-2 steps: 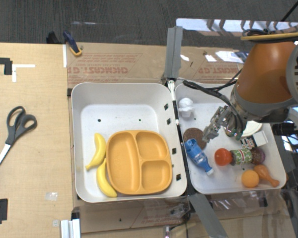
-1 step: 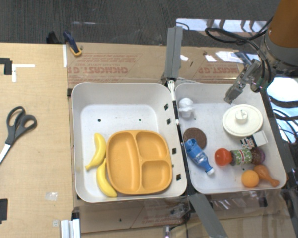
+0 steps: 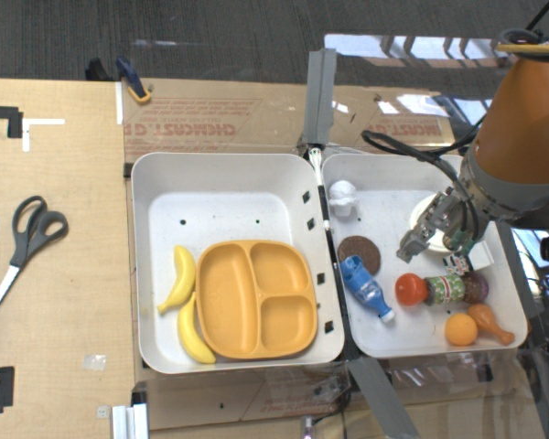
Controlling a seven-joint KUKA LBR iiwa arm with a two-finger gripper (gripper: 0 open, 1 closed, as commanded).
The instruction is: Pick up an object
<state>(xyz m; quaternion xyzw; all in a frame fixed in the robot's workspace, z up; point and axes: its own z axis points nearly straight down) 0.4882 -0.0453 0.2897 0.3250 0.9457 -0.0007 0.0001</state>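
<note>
- Arm: grey KUKA arm with orange band, entering from the right and hanging over the right-hand shallow white bin (image 3: pixel 522 337).
- Gripper (image 3: pixel 423 242): two metal fingers pointing down and to the left over the upper right part of that bin; they stand slightly apart with nothing between them, so the claw reads as open and unloaded.
- Nearest candidates, all just below the gripper in the view, toward the bin's near wall: a round red tomato-like ball (image 3: pixel 410 289); touching it on the right, a small bottle with a green and white label (image 3: pixel 446 289) lying on its side, long axis running left to right.
- Further candidates: an orange ball (image 3: pixel 461 329) and an orange-brown drumstick-shaped toy (image 3: pixel 490 323) at the near right corner; a blue plastic bottle (image 3: pixel 365 287) lying on a diagonal to the gripper's lower left; a flat brown disc (image 3: pixel 359 253) to its left; a small white object (image 3: pixel 342 197) at the far left corner.
- Left-hand bin (image 3: pixel 156 190): orange divided plastic tray (image 3: pixel 256 297) with two yellow bananas (image 3: pixel 181 280) along its left edge, well apart from the gripper.
- Judgement: the red ball and labelled bottle are the shortest reach, a short shift toward the near wall, then a descent; the fingers would best close across the bottle's short side.
</note>
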